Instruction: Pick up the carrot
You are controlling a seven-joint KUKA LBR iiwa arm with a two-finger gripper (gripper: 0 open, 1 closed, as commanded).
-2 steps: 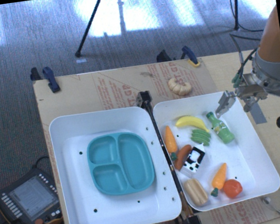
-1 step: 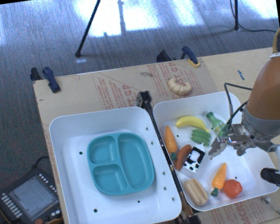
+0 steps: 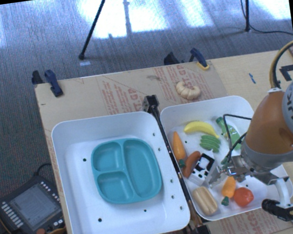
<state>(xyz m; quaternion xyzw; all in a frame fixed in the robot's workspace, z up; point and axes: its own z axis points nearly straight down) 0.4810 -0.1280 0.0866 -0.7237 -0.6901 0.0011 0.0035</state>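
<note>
Camera view: the arm [image 3: 279,126] reaches in from the right, and its gripper [image 3: 224,173] hangs low over the right bin [image 3: 243,106], among the toy foods. How far it is spread cannot be told from this slant, and nothing can be seen caught in it. Its metal tip sits just beside a small orange piece [image 3: 229,186] and near a red tomato [image 3: 243,197].

The carrot [image 3: 178,146] lies along the left wall of the right bin, well apart from the gripper, its narrow end pointing up the picture. Just below it lies a red-orange sausage-shaped piece [image 3: 190,164], tilted, beside a black-and-white tag [image 3: 203,166]. A hot dog bun [image 3: 205,200] rests near the front wall. A banana [image 3: 200,127] and green pea pods [image 3: 210,142] lie towards the back, with bare white floor between them and the carrot.

The left bin [image 3: 67,153] holds a teal divided plate [image 3: 126,170], with bare white floor all around it. A small pale gourd [image 3: 188,90] sits on the bench [image 3: 105,95] behind the right bin.
</note>
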